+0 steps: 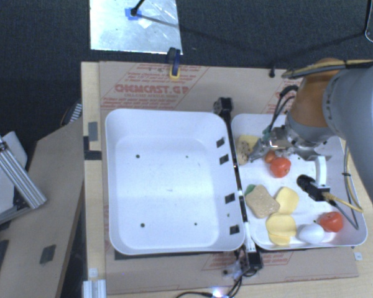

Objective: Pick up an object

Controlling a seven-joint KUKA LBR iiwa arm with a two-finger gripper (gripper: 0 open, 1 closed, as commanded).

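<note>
One fixed camera looks down at a slant from above the bench (193, 82), far enough to take in both white bins (168, 179); the gripper (267, 149) sits right of centre

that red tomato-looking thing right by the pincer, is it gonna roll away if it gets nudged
Probably. The red tomato-like piece looks round and smooth, so a nudge from the pincer could roll it across the right bin. It looks like glossy plastic, so likely light and a bit slippery.
</note>
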